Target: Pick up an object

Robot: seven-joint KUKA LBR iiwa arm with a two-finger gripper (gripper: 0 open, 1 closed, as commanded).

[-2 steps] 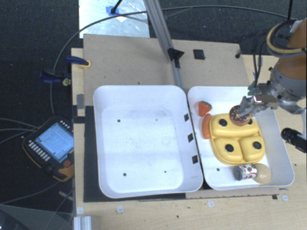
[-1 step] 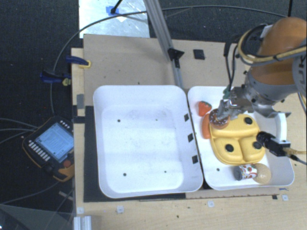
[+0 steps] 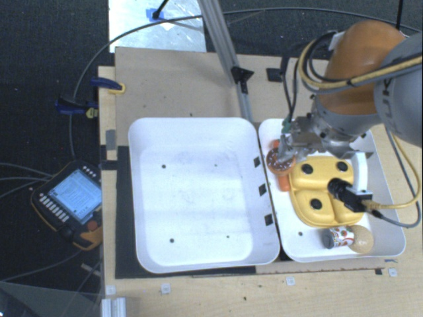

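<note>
The yellow moulded piece [image 3: 317, 190] lies in the middle of the right bin [image 3: 383, 210] and serves as the marker here. Just off its upper-left corner sits a round orange-brown thing [image 3: 277, 162] – possibly a small cup or lid, the view is too coarse to say – close against the bin's left wall. The gripper [image 3: 285, 149] hangs directly over that round thing, at or near touching it; whether the claw is spread or pressed together I cannot tell. Just below the yellow piece's lower-right corner lie a small patterned can [image 3: 338, 237] and a tan ball [image 3: 361, 241] – side by side. The left bin [image 3: 192, 190] lies to the left of the yellow piece.
</note>
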